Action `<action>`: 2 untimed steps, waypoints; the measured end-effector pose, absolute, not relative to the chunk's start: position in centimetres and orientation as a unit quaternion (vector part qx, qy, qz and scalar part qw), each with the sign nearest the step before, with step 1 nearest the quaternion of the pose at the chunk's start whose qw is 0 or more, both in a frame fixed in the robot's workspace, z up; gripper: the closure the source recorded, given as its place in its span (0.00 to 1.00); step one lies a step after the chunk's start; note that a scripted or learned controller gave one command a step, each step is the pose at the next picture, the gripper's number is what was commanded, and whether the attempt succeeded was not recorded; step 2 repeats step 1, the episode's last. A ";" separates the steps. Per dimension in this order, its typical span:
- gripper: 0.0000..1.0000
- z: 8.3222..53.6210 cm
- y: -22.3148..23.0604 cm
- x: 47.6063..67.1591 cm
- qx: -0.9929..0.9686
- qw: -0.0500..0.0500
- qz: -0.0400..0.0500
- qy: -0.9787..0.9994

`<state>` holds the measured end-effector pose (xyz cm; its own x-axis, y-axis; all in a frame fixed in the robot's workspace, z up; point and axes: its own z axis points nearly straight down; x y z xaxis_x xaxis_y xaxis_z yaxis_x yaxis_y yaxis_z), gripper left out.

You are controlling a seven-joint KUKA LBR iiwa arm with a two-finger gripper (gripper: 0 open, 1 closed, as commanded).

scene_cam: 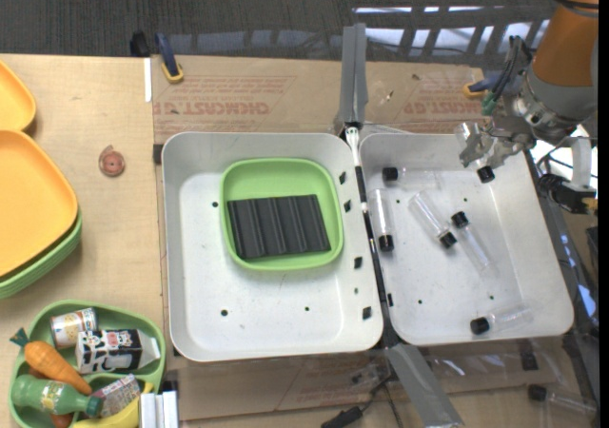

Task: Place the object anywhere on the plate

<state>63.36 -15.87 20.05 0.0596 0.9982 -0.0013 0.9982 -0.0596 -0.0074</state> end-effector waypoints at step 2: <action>0.00 20.1 -15.9 63.4 -0.728 0.002 0.003 -0.686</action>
